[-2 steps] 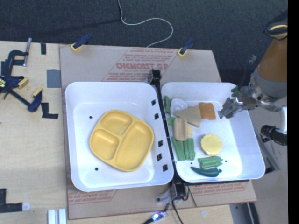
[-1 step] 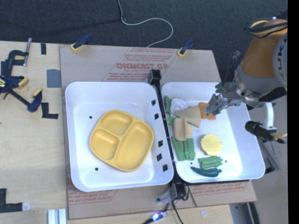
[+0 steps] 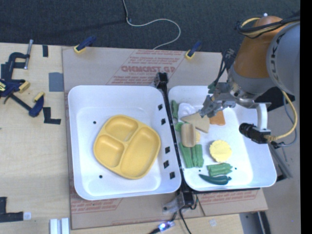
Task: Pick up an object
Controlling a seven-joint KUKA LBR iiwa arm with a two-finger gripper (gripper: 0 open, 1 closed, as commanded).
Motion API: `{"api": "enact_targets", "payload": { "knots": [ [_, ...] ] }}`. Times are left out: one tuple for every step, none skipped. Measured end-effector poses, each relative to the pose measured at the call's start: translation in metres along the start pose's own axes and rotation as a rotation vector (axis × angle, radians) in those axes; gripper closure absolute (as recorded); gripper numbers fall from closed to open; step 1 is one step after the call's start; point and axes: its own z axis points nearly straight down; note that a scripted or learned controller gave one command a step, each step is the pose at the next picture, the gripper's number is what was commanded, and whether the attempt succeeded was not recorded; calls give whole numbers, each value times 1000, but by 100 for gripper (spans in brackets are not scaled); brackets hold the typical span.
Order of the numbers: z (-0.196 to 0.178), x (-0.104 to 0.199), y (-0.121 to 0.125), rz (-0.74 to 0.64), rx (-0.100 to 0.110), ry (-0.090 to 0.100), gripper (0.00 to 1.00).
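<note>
I see the gripper low in the right bin, at the tan wedge's upper edge — possibly touching, and I cannot tell its grip. Open floor lies right of the wedge — past the yellow piece.

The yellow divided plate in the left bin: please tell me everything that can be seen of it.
The yellow divided plate is one piece of what looks like smooth, matte plastic, with rounded corners and a raised rim. Low ridges split it into three compartments: two smaller ones toward its upper left, one longer one along the right side. All three hold nothing. It lies flat and right way up, turned at an angle to the walls, near the middle of the left bin. It rests on the bin floor; nothing else touches it.
</note>
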Motion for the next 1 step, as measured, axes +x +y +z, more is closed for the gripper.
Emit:
{"api": "enact_targets", "payload": {
  "knots": [
    [-11, 57, 6, -4, -1, 2, 100]
  ]
}}
